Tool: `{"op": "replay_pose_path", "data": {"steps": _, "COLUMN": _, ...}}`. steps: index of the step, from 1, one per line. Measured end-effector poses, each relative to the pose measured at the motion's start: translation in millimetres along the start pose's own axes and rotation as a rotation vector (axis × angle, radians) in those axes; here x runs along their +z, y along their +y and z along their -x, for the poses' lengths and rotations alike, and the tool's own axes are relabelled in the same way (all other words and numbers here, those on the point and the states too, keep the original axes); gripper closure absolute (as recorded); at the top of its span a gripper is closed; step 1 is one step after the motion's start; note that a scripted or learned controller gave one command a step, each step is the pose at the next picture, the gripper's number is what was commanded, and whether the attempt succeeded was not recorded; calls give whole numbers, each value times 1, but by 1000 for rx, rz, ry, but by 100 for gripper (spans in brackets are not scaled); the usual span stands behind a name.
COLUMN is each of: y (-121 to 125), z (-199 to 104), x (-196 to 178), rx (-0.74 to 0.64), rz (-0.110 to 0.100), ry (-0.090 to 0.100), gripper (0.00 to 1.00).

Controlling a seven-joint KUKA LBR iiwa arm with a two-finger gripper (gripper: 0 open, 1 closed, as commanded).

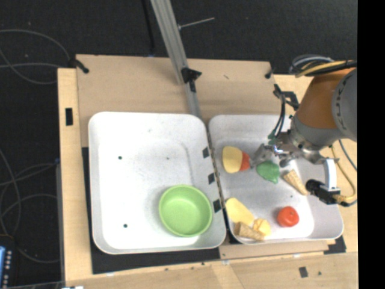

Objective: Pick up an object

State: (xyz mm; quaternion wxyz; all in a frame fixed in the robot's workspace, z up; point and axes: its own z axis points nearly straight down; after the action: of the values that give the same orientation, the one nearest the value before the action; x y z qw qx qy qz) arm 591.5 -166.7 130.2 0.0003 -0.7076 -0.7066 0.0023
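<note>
- Bench (144,89), front edge nearest cam: tan board carrying both bins side by side, so either is within the arm's reach.
- Left bin (132,155): holds just the green bowl (185,210), sitting upright near the front-right corner.
- Right bin (252,128): all the small items lie here, which is prob. why the arm works this side.
- Arm (319,110): comes in from the right, orange band up, wrist bent down over the bin's rear-middle.
- Gripper (274,154): low over the bin, just behind/above the green obj (268,173) and looks to be touching or nearly so. Released or clenched: can't tell, too blurred. No grasp confirmed.
- Green obj = likely target (judgement). It lies on the bin floor by the gripper tip, between the yellow-red obj (232,159) and the tan wedge (293,181).
- Yellow piece (239,210) plus tan ridged piece (255,229): together at the front-left wall, awkward for a pick so close to the rim.
- Red round obj (288,217): alone at the front, well apart from the gripper.
- Risk: neighbours crowd the green obj, so closing could nudge the wedge.
</note>
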Motion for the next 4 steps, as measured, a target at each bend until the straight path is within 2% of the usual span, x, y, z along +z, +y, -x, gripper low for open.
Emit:
{"op": "replay_pose_path", "data": {"steps": 1, "y": 2, "z": 0, "x": -14, "rx": 3, "rz": 8, "ry": 2, "gripper": 100}}
{"op": "replay_pose_path", "data": {"steps": 2, "y": 6, "z": 4, "x": -58, "rx": -1, "rz": 10, "ry": 2, "gripper": 100}}
{"op": "replay_pose_path", "data": {"steps": 3, "y": 7, "z": 4, "x": -86, "rx": -5, "rz": 9, "ry": 3, "gripper": 100}}
{"op": "replay_pose_path", "data": {"steps": 4, "y": 11, "z": -38, "x": -87, "rx": -8, "rz": 5, "ry": 4, "gripper": 100}}
